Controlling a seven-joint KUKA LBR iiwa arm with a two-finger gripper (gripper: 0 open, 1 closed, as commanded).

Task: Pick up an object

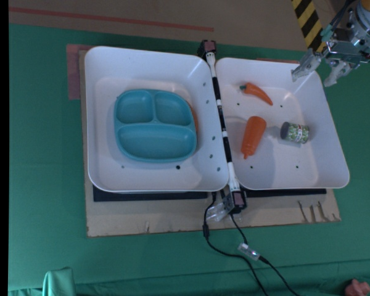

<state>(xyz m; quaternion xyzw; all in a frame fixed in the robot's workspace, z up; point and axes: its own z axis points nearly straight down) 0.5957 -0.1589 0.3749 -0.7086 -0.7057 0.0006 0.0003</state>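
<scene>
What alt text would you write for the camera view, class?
An open gripper hovers over the right bin's top corner; the bin holds a carrot, an orange bottle and a small jar. The left bin holds a blue divided plate.

Arm (365, 17) cut off by top right corner

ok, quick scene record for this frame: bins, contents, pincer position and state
left bin: holds a teal divided plate
right bin: holds three items, none touching
item 1: orange carrot toy, toward the far side
item 2: orange bottle, near the centre, cap end toward the near side
item 3: small green-labelled jar, on its side, right of the bottle
pincer: over the far right corner of the right bin, open, nothing between its fingers
</scene>
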